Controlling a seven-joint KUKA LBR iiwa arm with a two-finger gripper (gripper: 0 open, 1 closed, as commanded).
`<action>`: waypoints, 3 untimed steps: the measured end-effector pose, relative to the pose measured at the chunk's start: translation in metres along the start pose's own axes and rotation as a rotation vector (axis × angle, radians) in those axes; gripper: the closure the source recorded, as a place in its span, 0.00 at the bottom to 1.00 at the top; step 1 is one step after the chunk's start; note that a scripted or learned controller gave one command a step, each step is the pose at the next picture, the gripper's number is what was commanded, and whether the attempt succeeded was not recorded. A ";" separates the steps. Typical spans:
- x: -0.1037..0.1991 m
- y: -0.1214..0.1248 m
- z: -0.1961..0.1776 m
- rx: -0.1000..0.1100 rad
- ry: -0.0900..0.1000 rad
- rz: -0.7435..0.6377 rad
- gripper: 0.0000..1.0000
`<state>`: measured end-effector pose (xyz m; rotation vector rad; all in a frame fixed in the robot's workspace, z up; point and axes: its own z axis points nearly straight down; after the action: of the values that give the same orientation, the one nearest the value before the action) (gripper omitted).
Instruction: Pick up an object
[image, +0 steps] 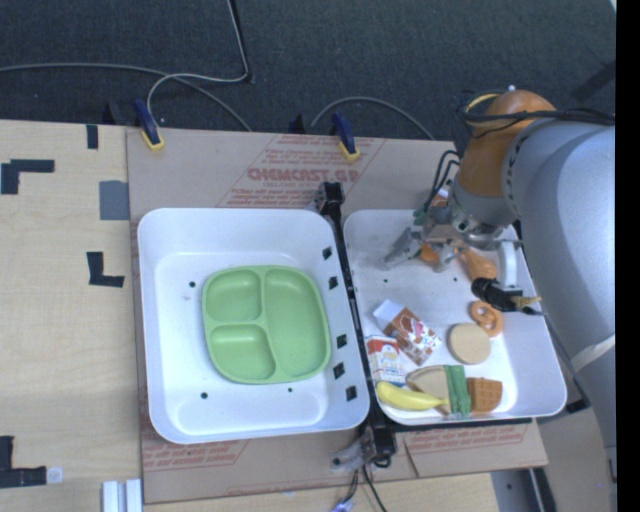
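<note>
We see the gripper (418, 243) over the right bin (540, 395), its fingers spread and holding nothing. An orange piece (478, 264) lies just beside it; a banana (408, 398) lies near the front rim.

Overhead slanted view of two shallow white bins on the wooden bench (60, 330), with the arm over the right bin.

The left white bin (170, 240) holds a pale green three-compartment plastic plate (265, 323), lying flat near its middle. The right white bin (530, 390) holds, along its near edge, a yellow toy banana (408, 398) touching a sandwich-like piece with a green stripe (455, 388); just above lie a round tan disc (469, 344), a small brown pretzel-shaped ring (487, 318) and a red-and-white printed packet (412, 334). The grey arm with the orange band (490, 150) reaches to the bin's far part, its gripper (425, 243) low over the floor beside an orange object (478, 264).
</note>
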<state>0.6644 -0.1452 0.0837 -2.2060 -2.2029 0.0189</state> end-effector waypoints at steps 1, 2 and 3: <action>-0.031 0.001 -0.001 -0.005 0.003 -0.003 0.00; -0.052 0.003 -0.001 -0.015 -0.001 -0.004 0.00; -0.052 0.002 -0.010 -0.008 -0.003 -0.005 1.00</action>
<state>0.6665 -0.1971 0.0932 -2.2059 -2.2145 0.0128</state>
